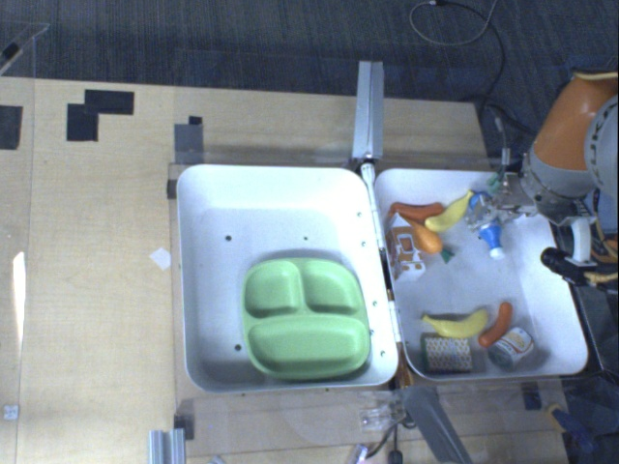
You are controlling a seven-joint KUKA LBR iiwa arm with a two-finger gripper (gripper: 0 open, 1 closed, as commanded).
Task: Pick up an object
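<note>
A small blue object (pixel 492 237) lies in the right bin (pixel 551 298), just below the gripper (pixel 490 204), likely the nearest pick. Whether the gripper is spread or pressed together, I cannot tell. 2 yellow bananas (pixel 457 324), a sausage (pixel 495 324) and a carton (pixel 406 249) crowd that bin; a green tray (pixel 305 315) sits in the left bin (pixel 213 259).

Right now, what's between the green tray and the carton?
Camera view: bare floor of the left bin, then the two bins' touching rims. Nothing else between the tray and carton.
</note>
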